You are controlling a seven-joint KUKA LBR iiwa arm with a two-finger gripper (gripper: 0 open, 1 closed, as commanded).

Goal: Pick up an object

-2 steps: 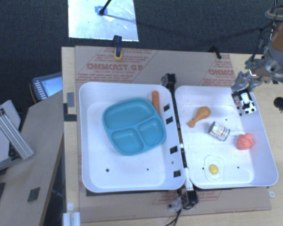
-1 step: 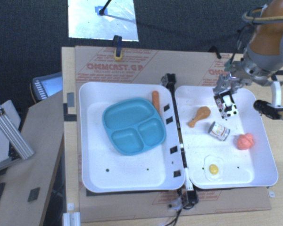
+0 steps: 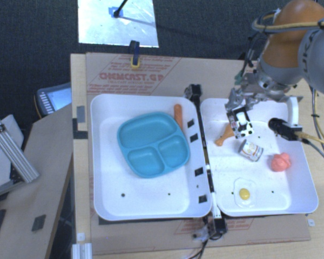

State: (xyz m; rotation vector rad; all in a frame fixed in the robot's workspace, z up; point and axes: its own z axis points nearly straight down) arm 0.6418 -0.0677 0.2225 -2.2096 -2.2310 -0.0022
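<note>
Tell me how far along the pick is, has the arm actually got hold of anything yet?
Done: the gripper is down in the right bin, right by the orange carrot-like piece and the small can. In hand: nothing visibly lifted. Left: grasp and raise one; the pink toy and fried egg lie untouched.

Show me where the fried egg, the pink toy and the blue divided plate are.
fried egg [image 3: 244,192], camera view, on its yolk.
pink toy [image 3: 281,162], camera view, middle of its body.
blue divided plate [image 3: 142,131], camera view, floor of its largest compartment.
</note>
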